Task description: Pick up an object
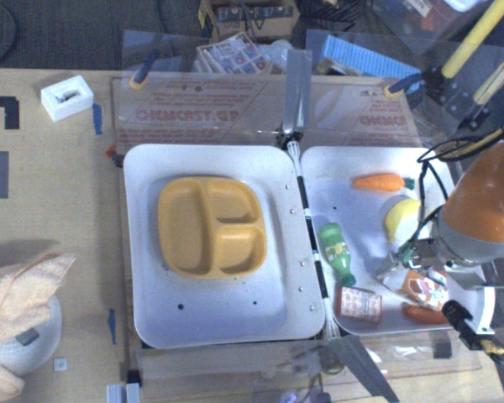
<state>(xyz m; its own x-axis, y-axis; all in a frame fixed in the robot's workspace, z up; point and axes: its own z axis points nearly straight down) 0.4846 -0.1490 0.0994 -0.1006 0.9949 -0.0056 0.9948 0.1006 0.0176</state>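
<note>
Red can (359, 305) | green bottle (337, 253) beside | lemon (401, 218), carrot (378, 182) beyond

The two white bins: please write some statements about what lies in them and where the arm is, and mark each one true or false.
1. The yellow divided plate lies in the left bin. True.
2. The carrot lies in the left bin. False: it lies in the right bin, near its far edge.
3. The green bottle lies in the right bin, close to the divider. True.
4. The arm is over the left bin. False: the end effector is over the right bin, beside the lemon.
5. The red can stands on the plate. False: it lies in the right bin, near its front edge.
</note>
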